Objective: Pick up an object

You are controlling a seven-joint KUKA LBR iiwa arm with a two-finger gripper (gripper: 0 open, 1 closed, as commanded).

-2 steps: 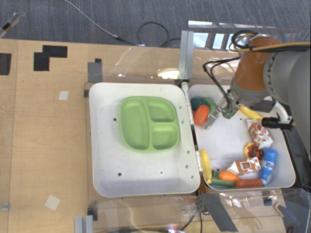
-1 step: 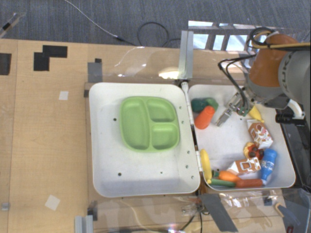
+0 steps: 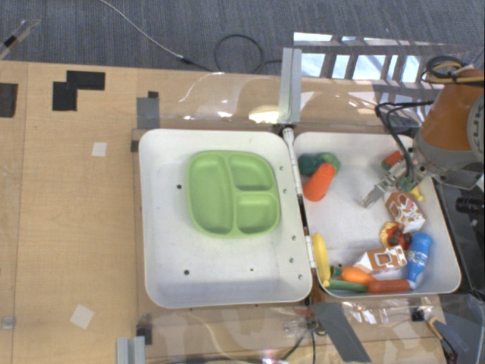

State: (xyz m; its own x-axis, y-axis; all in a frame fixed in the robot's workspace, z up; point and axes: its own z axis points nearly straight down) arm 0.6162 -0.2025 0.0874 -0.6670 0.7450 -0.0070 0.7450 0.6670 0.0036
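My gripper [image 3: 379,186] hangs over the right bin [image 3: 345,218], in its upper right part, with the fingers spread and nothing between them. A small red piece [image 3: 392,158] lies just behind it, and a red and white carton [image 3: 405,211] just to its front right. An orange carrot [image 3: 318,182] and a green vegetable [image 3: 319,161] lie at the bin's upper left, well apart from the gripper. Along the front edge lie a yellow banana [image 3: 321,256], an orange and white carton [image 3: 383,260], a blue bottle [image 3: 418,258] and a red sausage [image 3: 386,285].
The left bin [image 3: 163,264] holds a green divided plate [image 3: 233,193]. A ridge [image 3: 297,203] separates the two bins. Black cables [image 3: 398,116] hang beside the arm's orange band [image 3: 452,116] at the back right. Bare white floor lies in the middle of the right bin.
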